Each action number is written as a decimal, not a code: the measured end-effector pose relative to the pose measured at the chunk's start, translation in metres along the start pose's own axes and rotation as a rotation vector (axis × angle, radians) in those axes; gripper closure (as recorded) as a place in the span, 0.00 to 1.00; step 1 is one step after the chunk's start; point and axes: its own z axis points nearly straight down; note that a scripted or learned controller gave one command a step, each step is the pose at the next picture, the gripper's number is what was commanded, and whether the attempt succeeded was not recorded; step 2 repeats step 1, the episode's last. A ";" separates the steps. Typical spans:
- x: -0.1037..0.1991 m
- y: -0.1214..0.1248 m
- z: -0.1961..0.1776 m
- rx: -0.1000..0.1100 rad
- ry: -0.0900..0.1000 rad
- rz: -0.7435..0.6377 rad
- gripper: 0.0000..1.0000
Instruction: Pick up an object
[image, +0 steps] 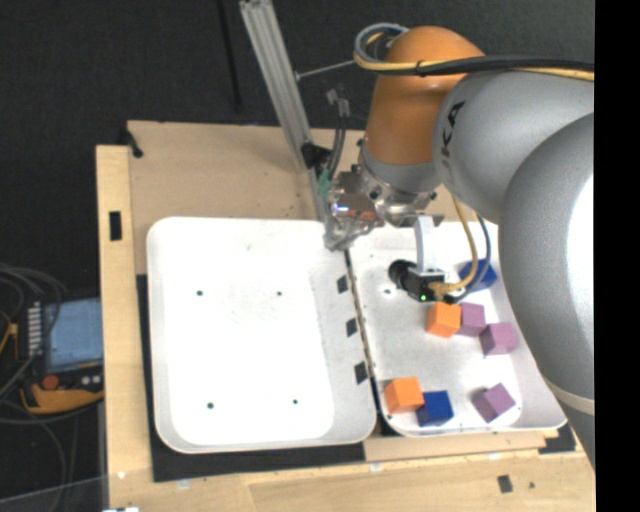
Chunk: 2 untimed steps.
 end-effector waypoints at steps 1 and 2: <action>0.050 0.003 0.015 0.000 0.000 0.000 1.00; 0.050 0.003 0.015 0.000 0.000 0.000 1.00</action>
